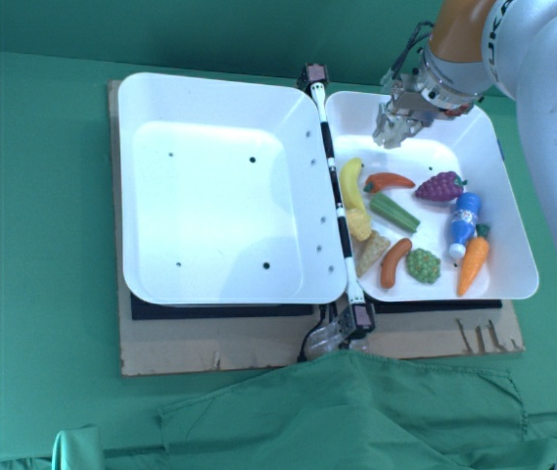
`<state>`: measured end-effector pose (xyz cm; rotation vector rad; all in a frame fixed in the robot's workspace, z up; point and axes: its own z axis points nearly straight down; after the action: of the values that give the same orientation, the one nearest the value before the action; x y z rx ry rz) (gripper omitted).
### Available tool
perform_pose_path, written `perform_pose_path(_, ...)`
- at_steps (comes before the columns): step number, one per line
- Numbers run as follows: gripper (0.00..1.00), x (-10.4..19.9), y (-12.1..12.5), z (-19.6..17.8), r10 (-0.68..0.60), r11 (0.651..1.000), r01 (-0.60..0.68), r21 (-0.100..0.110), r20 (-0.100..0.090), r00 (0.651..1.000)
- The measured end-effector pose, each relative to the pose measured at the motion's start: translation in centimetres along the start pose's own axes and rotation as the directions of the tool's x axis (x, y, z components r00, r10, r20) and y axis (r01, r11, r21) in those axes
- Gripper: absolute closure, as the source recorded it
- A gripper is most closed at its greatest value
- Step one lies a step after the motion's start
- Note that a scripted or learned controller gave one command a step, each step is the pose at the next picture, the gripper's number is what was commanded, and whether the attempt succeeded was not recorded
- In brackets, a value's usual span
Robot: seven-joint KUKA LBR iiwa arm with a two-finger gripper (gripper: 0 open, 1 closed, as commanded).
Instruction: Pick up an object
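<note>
Gripper hangs over far-left corner of right bin, nothing seen between its fingers; can't tell if they're apart or together. Toys lie below it in that bin: banana, red chili, cucumber, grapes, bottle, carrot, sausage, broccoli. Left bin sits alongside.
</note>
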<state>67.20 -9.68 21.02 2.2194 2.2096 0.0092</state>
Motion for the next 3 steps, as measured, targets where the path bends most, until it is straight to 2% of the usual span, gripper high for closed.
perform_pose_path(1,0.0,0.0,0.0,0.1,0.0,1.0,0.0,0.001,0.0,1.0)
perform_pose_path(2,1.0,-0.1,0.2,-1.3,0.002,1.0,-0.002,-0.006,0.002,1.0)
perform_pose_path(3,1.0,0.8,0.2,-9.3,-0.004,1.0,0.004,-0.004,-0.001,1.0)
